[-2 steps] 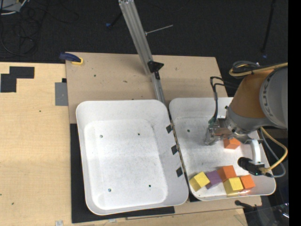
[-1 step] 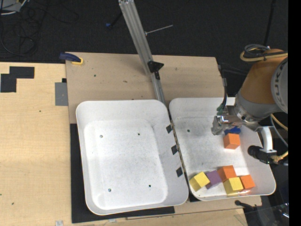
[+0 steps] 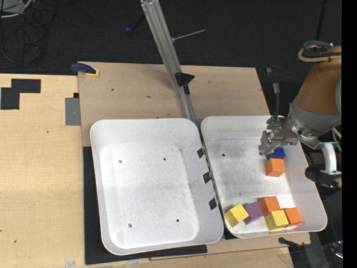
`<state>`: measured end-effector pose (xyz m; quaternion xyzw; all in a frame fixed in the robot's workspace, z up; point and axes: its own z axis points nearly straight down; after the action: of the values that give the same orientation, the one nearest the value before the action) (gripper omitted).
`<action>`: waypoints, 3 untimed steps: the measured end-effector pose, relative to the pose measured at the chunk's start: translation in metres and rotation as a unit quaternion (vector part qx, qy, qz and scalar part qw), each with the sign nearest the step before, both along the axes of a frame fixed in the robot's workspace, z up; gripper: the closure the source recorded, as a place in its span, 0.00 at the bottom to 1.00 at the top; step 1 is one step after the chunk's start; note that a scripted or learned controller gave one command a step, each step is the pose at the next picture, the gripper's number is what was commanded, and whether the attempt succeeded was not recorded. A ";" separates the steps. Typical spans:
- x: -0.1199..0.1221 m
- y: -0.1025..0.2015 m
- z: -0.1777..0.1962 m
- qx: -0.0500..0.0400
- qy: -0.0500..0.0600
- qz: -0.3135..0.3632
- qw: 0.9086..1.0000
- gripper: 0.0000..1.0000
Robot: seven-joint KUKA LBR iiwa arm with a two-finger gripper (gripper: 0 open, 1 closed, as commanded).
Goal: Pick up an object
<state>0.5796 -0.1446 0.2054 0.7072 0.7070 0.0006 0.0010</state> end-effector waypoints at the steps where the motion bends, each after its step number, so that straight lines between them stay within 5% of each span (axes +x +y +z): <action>1: 0.001 -0.001 0.036 0.000 0.000 0.001 1.000 1.00; 3: -0.021 0.101 0.048 0.002 0.003 0.002 1.000 1.00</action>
<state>0.5584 -0.0434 0.2534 0.7055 0.7087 -0.0003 -0.0024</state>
